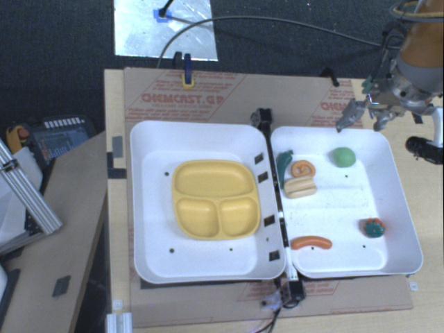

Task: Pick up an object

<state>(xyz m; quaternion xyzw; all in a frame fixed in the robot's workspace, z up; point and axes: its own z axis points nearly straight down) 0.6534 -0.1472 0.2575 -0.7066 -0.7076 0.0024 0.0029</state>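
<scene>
Two white bins lie side by side on the bench. Under them is a brown sheet (pixel 229 92) with red writing; I read "CHEMCAST GP" on it above the left bin (pixel 149 186), and the same kind of writing shows partly above the right bin (pixel 395 186), but there it is too small to read.

My gripper (pixel 364 118) hangs over the far edge of the right bin, near its far right corner. My two fingers (pixel 349 118) stand apart, and nothing is between them. They point down at the rim and touch no object.

In the right bin I see five small things. The green ball (pixel 343 157) is nearest to me, just below my fingers. At the left wall lies a dark green piece (pixel 284 162), and beside it an orange spiral roll (pixel 302 168) touches a pale bun (pixel 300 187) below it. An orange sausage (pixel 311 243) lies near the front, and a small teal and red thing (pixel 374 228) sits by the right wall, well apart from the others.

The left bin holds a yellow tray (pixel 208 179) with three compartments.

Far behind, a blue clamp (pixel 187 71) stands on the sheet edge, and a shiny plate (pixel 139 19) lies on the dark floor.
</scene>
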